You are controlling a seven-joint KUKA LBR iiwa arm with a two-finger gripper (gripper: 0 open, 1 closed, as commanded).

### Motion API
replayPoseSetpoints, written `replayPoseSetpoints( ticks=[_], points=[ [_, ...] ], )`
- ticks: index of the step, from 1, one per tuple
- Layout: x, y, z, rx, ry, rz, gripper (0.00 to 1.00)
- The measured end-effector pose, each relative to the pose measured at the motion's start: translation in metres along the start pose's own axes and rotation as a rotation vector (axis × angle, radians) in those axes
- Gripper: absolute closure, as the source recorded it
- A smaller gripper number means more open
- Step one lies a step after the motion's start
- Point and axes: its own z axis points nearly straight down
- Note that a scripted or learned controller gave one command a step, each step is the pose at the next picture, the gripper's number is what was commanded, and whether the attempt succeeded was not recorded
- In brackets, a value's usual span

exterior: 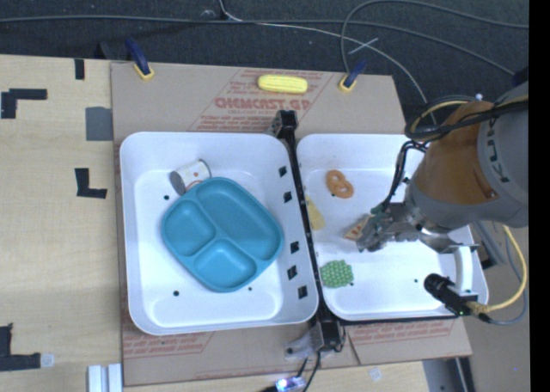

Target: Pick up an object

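The pincer hung low in the right bin, over a small tan piece; whether it was open or closed I could not tell. A pretzel and green ball lay nearby. The left bin held a blue tray and cup.

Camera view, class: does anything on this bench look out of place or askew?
Yes. A yellow corn-like object lies on the cardboard behind the bins, outside both. In the left bin, a small cup lies tipped on its side against the blue divided plate. Nothing looks spilled or broken.
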Motion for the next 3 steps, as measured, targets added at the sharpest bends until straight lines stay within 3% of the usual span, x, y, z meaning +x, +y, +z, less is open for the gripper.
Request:
replayPoseSetpoints(
  ticks=[2, 3],
  points=[
    [0.004, 0.022, -0.105, -0.003, -0.002, -0.001, 1.00],
    [0.060, 0.030, -0.111, 0.002, 0.001, -0.006, 1.00]
  ],
)
